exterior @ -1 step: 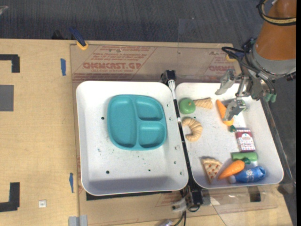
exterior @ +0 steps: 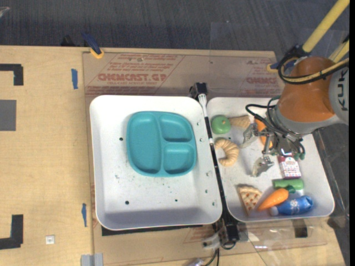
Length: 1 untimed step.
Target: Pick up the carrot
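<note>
Carrot (exterior: pixel 274 198) — below hand (exterior: pixel 265 162), seemingly apart.

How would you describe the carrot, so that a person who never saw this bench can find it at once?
Look at the right white bin, then at its near corner, the lower right in the camera view. The carrot lies there at a slant, against a blue bottle and beside a waffle-like wedge. It is the only plain orange, tapered piece with a green top.

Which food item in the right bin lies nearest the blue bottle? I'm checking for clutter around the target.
The carrot: it lies against the blue bottle, at the right bin's near edge. The waffle piece, croissant and green apple lie farther off.
</note>
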Motion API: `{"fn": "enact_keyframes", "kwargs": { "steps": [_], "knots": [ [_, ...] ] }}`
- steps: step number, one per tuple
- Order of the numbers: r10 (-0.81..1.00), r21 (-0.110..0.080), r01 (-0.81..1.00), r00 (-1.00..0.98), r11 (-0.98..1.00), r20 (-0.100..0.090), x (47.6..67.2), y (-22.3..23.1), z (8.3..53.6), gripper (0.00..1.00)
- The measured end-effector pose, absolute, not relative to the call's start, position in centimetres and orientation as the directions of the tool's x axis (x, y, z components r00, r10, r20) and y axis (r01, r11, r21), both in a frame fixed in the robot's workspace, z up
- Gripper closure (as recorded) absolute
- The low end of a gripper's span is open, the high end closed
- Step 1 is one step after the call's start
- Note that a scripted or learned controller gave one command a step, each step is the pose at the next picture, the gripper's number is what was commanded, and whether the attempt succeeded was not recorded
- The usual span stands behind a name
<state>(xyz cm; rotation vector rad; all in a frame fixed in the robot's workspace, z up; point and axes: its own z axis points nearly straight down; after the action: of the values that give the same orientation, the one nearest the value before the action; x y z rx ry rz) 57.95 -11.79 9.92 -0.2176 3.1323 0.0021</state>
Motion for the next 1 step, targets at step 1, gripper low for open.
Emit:
{"fn": "enact_keyframes", "kwargs": {
  "steps": [1],
  "knots": [
    [0.121,0.008,0.122,-0.992,0.993,0.043,65.45,-14.25,8.77,0.00]
  ]
}}
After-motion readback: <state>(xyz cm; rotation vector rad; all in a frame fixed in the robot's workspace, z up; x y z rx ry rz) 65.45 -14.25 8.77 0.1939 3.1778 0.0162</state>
